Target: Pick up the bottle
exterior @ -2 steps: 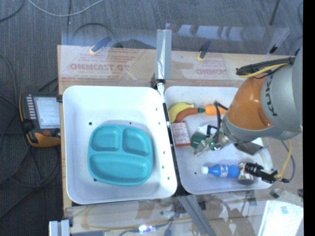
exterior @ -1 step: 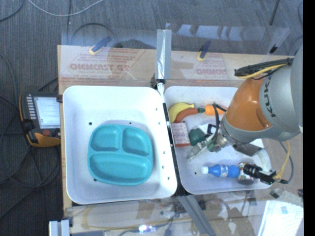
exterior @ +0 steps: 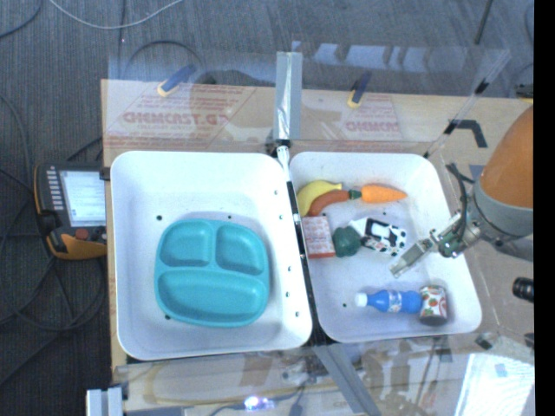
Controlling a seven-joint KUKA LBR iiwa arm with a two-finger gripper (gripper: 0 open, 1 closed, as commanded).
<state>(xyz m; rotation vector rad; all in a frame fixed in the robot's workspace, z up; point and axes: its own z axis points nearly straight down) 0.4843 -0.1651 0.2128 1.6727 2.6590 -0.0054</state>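
The gripper point(exterior: 414, 256) hangs over the right bin point(exterior: 451, 189), its thin metal fingers slanting down and to the left, and they look parted a little with nothing between them, though at this size the gap is hard to be sure of. Just below the tips lies the bottle point(exterior: 395, 301), flat on the bin floor near the front wall, white cap pointing left, blue body in the middle, and a red and white printed end at the right. Gripper and bottle are near but apart.

My read: small plastic bottle, light, stiff enough to take a squeeze, but round and smooth, so it may roll or squirt out sideways. The blue middle looks the best place to close on, fingers across the width, away from the narrow cap.

Further out, a black and white toy point(exterior: 382, 236) and a dark green piece point(exterior: 346, 241) sit just left of the fingertips. A carrot point(exterior: 380, 194) and banana point(exterior: 314, 193) lie at the back. The left bin point(exterior: 130, 232) holds a teal divided plate point(exterior: 212, 271).
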